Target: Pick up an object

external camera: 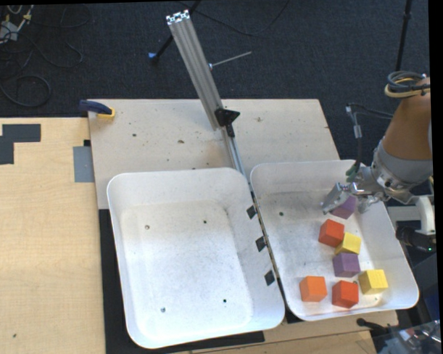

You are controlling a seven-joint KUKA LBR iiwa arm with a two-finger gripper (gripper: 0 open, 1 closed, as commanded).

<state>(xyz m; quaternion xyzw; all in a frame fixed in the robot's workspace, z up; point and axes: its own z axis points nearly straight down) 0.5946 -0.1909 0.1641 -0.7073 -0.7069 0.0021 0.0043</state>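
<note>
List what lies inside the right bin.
Inside the right bin: two red cubes, two yellow, an orange, a purple, and another purple block partly covered by the gripper.

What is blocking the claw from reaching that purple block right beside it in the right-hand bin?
Nothing visible. The gripper is right at the purple block, at the upper edge of the cluster. The red block and yellow block lie below it, on the far side from the arm, in the right bin.
</note>
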